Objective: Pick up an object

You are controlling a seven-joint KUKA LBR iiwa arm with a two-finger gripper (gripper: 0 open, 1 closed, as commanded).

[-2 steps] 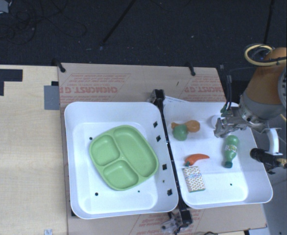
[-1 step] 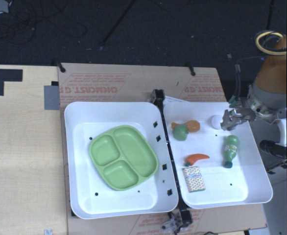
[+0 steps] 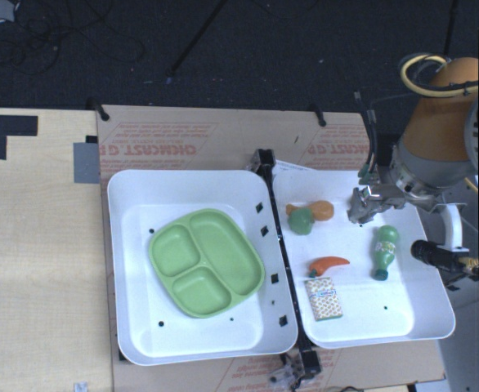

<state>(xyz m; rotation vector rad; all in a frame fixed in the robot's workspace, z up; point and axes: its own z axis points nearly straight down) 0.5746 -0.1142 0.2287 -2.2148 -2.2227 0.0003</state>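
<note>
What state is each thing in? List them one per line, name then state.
Green three-compartment plastic plate: flat in the left white bin, nothing on it.
Green plastic bottle: lying on its side in the right white bin.
Orange-red pepper: lying loose.
Small patterned box: lying flat.
Green ball: touching an orange piece.
Gripper: low over the right bin, holding nothing visible.

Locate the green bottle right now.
The green bottle lies in the right bin, toward its right side, just below the gripper and right of the orange pepper.
</note>
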